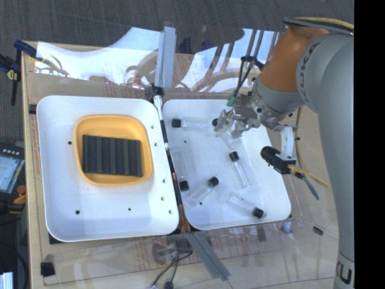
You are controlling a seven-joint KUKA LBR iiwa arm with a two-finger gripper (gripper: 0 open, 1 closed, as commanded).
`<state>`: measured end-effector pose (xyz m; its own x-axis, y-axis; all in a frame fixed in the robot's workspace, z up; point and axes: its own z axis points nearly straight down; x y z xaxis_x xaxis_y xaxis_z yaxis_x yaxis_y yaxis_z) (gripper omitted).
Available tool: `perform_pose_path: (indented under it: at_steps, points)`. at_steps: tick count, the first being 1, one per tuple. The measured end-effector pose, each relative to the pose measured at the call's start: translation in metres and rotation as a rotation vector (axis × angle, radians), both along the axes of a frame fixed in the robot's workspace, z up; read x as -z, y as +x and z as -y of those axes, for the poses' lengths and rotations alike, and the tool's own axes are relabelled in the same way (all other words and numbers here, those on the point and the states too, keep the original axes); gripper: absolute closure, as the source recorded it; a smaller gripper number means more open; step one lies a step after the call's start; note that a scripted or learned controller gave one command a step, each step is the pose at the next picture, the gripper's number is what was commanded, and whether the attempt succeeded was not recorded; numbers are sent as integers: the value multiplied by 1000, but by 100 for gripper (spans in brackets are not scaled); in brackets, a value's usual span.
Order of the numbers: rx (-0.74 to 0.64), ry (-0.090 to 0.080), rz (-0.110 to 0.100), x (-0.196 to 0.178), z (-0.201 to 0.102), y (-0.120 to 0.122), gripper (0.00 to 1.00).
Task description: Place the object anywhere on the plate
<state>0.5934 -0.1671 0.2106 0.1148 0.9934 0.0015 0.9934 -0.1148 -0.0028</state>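
Vials (239, 172) lie scattered in the right bin (274, 206); the yellow plate (111, 125) sits in the left bin. Picking seems underway: the pincer (231, 125) hovers over them, its state unreadable; next it must descend and grasp one.

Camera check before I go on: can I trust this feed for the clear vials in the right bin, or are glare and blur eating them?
Camera view: the clear vials nearly vanish against the right bin, so go by their black caps. The gripper looks soft and cluttered. The yellow plate in the left bin reads sharply. Shadows are mild.
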Motion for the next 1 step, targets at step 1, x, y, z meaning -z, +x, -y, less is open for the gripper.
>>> perform_pose_path:
  at_steps: [1]
  points:
    - [0,0,0,0,0,0,0]
